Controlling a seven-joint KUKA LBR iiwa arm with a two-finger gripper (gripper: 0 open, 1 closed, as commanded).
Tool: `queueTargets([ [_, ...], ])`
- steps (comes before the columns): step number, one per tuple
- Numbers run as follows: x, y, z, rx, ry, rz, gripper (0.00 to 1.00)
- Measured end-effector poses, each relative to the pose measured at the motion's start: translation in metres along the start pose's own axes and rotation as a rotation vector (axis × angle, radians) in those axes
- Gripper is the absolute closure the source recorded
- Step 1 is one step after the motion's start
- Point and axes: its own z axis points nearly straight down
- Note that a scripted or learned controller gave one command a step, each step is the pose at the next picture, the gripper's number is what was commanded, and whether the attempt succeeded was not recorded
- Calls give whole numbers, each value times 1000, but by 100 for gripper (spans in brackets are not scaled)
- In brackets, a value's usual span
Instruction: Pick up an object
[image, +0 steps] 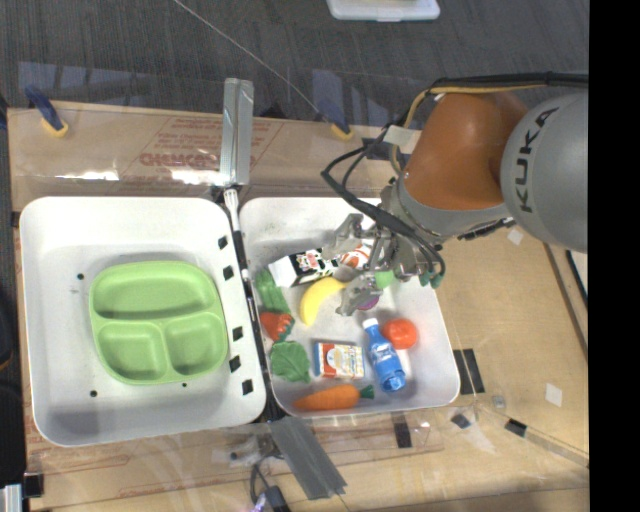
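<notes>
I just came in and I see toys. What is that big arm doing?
The arm is reaching into the right bin, which holds toy food. Its end effector is low over the banana, near a milk carton. A blue bottle, a carrot and a tomato lie close by. The left bin holds a green tray.

Two bins: left bin (60, 400) and right bin (440, 372), smooth white plastic, faintly glossy. Divided tray (155, 320), matt green plastic. Banana (320, 297), carrot (327, 398) and tomato (400, 333), smooth moulded plastic. Bottle (384, 362), glossy blue plastic. Surface (520, 340), pale wood under clear glossy film. Arm (545, 170), smooth grey casing with satin orange band (455, 150). Floor (120, 40), dark ribbed carpet.
</notes>
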Motion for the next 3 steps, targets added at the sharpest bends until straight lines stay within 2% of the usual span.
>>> queueTargets([
  [1, -47, -28, 101, 3, -30, -2, 0],
  [2, -81, 7, 124, -2, -6, 41, 0],
  [3, -14, -8, 124, 0, -5, -29, 0],
])
